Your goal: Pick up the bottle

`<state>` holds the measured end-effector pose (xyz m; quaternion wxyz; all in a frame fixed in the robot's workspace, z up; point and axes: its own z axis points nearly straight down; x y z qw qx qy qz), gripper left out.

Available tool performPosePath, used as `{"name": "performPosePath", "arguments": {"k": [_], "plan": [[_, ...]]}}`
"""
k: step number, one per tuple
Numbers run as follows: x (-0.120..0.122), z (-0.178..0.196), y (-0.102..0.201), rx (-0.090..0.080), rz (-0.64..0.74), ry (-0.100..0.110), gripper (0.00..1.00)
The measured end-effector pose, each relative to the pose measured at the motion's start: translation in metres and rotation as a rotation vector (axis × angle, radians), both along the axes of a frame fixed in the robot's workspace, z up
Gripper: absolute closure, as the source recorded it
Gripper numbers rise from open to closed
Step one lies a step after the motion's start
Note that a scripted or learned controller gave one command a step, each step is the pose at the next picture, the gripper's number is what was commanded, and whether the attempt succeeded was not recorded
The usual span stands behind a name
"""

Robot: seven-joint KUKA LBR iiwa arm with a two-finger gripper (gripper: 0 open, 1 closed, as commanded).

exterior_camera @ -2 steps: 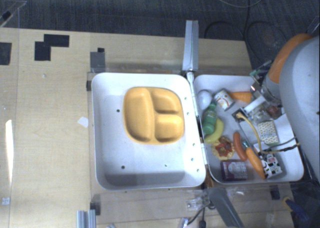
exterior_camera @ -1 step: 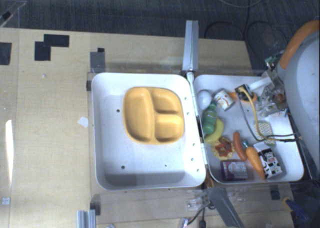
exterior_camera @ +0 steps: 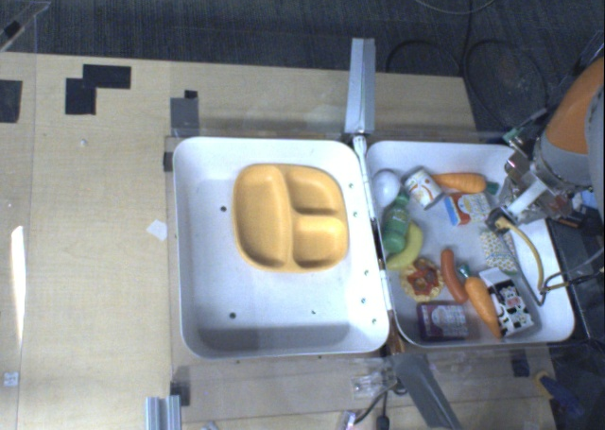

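Whether the gripper (exterior_camera: 519, 169) stands open or closed cannot be told from this slanting view, nor whether it has hold of anything; it hangs at the right bin's (exterior_camera: 563, 328) far right corner, below the grey wrist and the orange band of the arm (exterior_camera: 577, 121), which reaches in from the right.

The green bottle (exterior_camera: 397, 223) lies in the right bin hard by its left wall, well apart from the gripper, with most of the bin's clutter between them; a white egg-shaped thing (exterior_camera: 386, 184) sits just beyond its top end, and a yellow banana (exterior_camera: 409, 249) curves against its near end, touching or nearly so.

Farther right, a small printed can (exterior_camera: 423, 187) lies tilted beside an orange carrot (exterior_camera: 459, 182); a second carrot (exterior_camera: 482, 303) lies slantwise towards the near edge, close beside a red sausage (exterior_camera: 452, 276); a flat reddish toy food piece (exterior_camera: 423, 280) rests left of the sausage, and a dark purple jar (exterior_camera: 442, 321) lies on its side near the front wall; a white box with black print (exterior_camera: 511, 308) sits in the near right corner.

The left bin (exterior_camera: 203, 324) holds a yellow divided tray (exterior_camera: 289, 215), lying flat towards its far side.
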<state>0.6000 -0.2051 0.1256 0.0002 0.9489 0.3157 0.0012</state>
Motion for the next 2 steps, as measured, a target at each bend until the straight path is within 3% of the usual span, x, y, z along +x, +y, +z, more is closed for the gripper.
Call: {"name": "performPosePath", "arguments": {"k": [1,2], "plan": [[0.035,-0.005,0.002,-0.003,0.279,-0.003,1.0],[-0.035,-0.03,0.029,-0.008,0.041,-0.024,1.0]]}}
